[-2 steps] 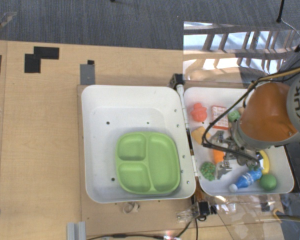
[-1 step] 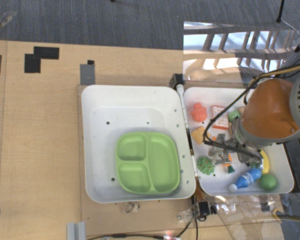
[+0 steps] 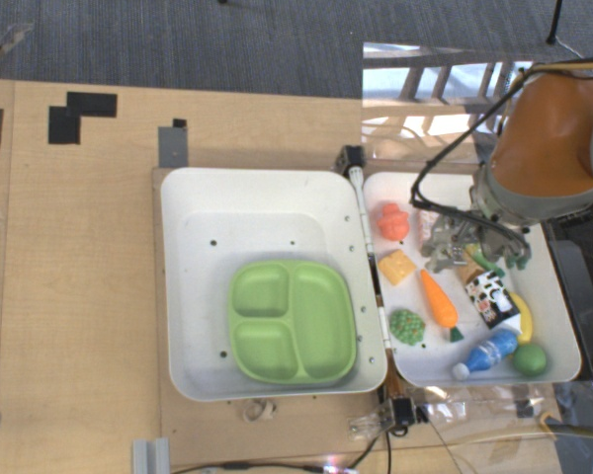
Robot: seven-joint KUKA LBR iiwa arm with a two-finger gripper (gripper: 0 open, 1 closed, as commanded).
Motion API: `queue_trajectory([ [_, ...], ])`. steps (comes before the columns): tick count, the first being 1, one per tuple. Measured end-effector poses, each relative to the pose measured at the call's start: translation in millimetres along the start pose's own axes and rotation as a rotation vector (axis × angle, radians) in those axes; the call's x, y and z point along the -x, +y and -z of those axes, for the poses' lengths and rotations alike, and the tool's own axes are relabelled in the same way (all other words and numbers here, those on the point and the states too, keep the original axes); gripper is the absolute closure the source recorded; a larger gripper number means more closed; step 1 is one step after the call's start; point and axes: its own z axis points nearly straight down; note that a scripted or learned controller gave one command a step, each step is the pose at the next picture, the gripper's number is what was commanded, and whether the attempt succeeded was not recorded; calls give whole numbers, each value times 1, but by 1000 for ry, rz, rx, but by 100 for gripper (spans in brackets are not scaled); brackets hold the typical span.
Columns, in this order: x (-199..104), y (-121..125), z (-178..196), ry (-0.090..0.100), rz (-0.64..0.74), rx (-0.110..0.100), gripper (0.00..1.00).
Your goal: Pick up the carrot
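The carrot [image 3: 438, 299], orange with a small green tip, lies at a slant in the middle of the right bin [image 3: 563, 309], pointing toward the front right. My gripper [image 3: 471, 248] hangs over the back half of that bin, just behind and to the right of the carrot's thick end. Nothing shows the carrot lifted; it rests on the bin floor. The arm's orange band [image 3: 549, 136] covers the bin's back right corner.
Around the carrot are a red tomato [image 3: 393, 220], a yellow cheese wedge [image 3: 396, 266], a green broccoli [image 3: 407, 325], a cow-print carton [image 3: 488, 296], a banana [image 3: 522, 319], a blue bottle [image 3: 486, 354] and a lime [image 3: 530, 359]. The left bin [image 3: 193, 225] holds a green divided plate [image 3: 292, 322].
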Motion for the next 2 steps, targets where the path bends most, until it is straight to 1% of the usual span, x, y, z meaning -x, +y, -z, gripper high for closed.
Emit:
queue_trajectory([
  [1, -2, 0, -3, 7, -1, 0, 0],
  [2, -20, -8, -87, -3, 234, -2, 0],
])
